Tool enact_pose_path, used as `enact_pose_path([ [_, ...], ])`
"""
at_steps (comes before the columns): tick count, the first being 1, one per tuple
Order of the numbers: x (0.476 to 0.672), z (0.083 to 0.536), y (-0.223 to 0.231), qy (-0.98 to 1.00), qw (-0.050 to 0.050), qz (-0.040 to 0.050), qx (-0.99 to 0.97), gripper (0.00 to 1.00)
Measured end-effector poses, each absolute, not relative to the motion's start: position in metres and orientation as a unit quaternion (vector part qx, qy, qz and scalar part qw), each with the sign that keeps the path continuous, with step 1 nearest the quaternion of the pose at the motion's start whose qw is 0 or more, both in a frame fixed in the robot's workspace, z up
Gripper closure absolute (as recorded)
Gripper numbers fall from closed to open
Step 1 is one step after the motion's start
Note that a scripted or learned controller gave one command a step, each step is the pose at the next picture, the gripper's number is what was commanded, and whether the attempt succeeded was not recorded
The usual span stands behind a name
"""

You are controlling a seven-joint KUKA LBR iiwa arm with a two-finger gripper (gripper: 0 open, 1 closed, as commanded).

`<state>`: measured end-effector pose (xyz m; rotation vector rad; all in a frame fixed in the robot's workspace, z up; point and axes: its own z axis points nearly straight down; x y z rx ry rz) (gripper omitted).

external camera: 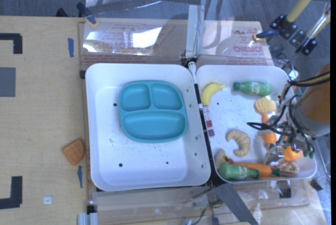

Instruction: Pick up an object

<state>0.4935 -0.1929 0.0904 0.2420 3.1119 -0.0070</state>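
Descent into the right-hand shallow white plastic bin (pixel 247 74) looks like the step in hand: the grey arm with its orange band (pixel 320 106) reaches in from the right, and the two-finger pincer (pixel 276 151) hangs low over the bin's near right corner amid a tangle of black cables. Whether that pincer is spread or pressed together, I cannot tell; cables and clutter mask it, and nothing can be seen held.

Right at the pincer, seemingly beneath it, lie a small bright orange toy piece (pixel 290 153) and a pale tan crinkled toy (pixel 287 168). Just to its left and a little toward the camera rests an orange plastic carrot (pixel 255 168), touching a dark green toy bottle with a yellow label (pixel 233 171). Further left sits a tan toy croissant (pixel 239 141). Beyond it, toward the far wall, are a yellow waffle-textured toy (pixel 265 105), a light green toy bottle (pixel 252 87) and a yellow plastic banana (pixel 210 91). Well off to its left, the other bin holds a blue divided plastic plate (pixel 152 111).

Any of these would serve, though the orange piece seems the likeliest target. Next comes a settled closure around one item alone, then a straight lift; the crowded corner risks a glancing or double catch
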Motion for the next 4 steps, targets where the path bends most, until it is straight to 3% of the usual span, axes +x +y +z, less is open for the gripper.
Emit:
enact_pose_path([
  [1,0.496,0.103,-0.193,0.997,0.014,-0.003,0.077,1.0],
  [2,0.496,0.102,-0.192,0.997,0.013,-0.0028,0.077,0.0],
  [3,0.517,0.089,-0.195,0.997,0.004,-0.0006,0.081,0.0],
  [4,0.521,0.103,-0.196,0.997,0.012,-0.0021,0.081,1.0],
])
